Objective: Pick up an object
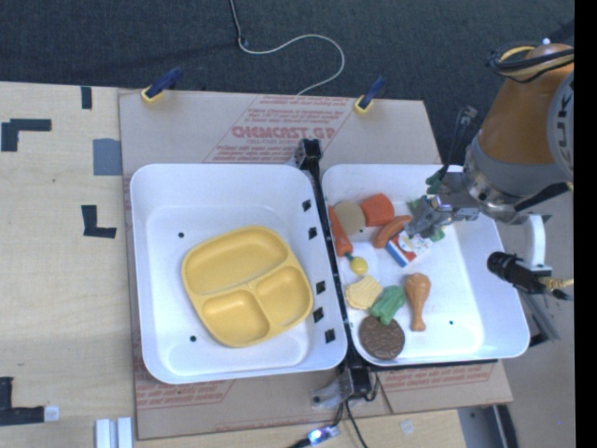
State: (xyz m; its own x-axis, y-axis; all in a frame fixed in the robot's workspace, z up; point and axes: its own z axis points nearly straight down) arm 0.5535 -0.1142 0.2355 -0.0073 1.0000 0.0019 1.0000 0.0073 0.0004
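Nearest to us in the right bin (pixel 485 329), a round brown patty (pixel 382 337) lies at the front rim, with a green toy vegetable (pixel 389 301), a pale yellow cracker-like piece (pixel 363 293) and a drumstick (pixel 417 299) just behind it; we judge this loose scatter of play food is laid out so that any one piece can serve as the object to pick up. Beside them in the left bin (pixel 154 250), a yellow divided plate (pixel 246 284) lies flat and bare, likely the place meant to receive a picked piece. Farther back, a small yellow ball (pixel 358 266) sits near the divider, then a red, white and blue packet (pixel 401 249) and an orange sausage (pixel 389 231). Over these two hangs the gripper (pixel 426 220), low in the bin and close above the packet; we cannot tell how its tool end stands, and we see nothing held in it. Beyond lie a beige slice (pixel 349 217) and a red-orange block (pixel 378 207), touching. We judge the grasp is not yet made
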